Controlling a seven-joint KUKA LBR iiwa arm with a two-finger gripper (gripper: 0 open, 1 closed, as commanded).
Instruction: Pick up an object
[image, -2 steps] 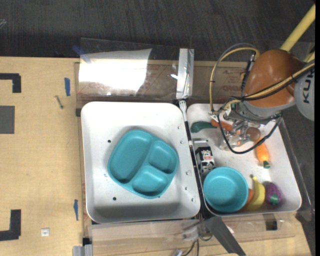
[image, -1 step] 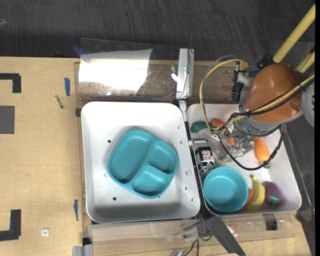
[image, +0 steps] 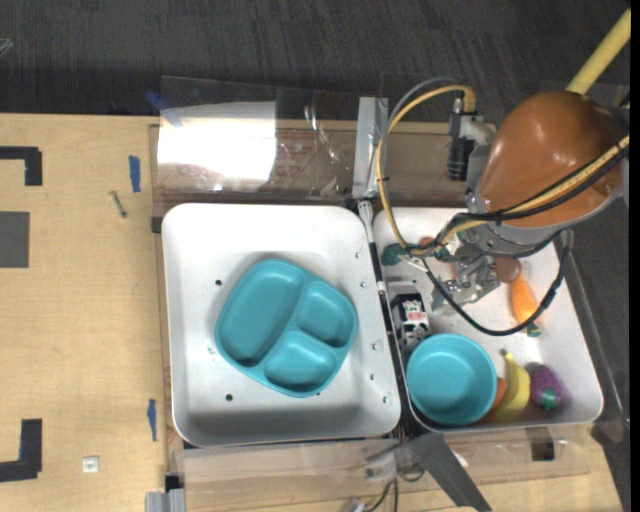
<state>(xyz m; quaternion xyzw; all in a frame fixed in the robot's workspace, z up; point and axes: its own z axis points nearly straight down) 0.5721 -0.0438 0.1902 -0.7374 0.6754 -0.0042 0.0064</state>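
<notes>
My gripper (image: 466, 276) hangs low over the back of the right bin (image: 580, 350), below the arm's orange band (image: 548, 158). Just to its right lies an orange carrot (image: 524, 298). A teal bowl (image: 450, 378) stands at the bin's front, with a yellow banana (image: 514, 386) and a purple fruit (image: 546, 386) beside it on the right. A small black and white item (image: 412, 312) rests by the bin's left wall, left of the gripper. The wrist and cables hide what lies directly under the gripper.
The left bin (image: 190, 250) holds a teal divided plate (image: 288, 324). A yellow and a black cable (image: 420, 100) loop above the right bin's back edge. A clear plastic sheet (image: 250, 140) lies behind the left bin.
</notes>
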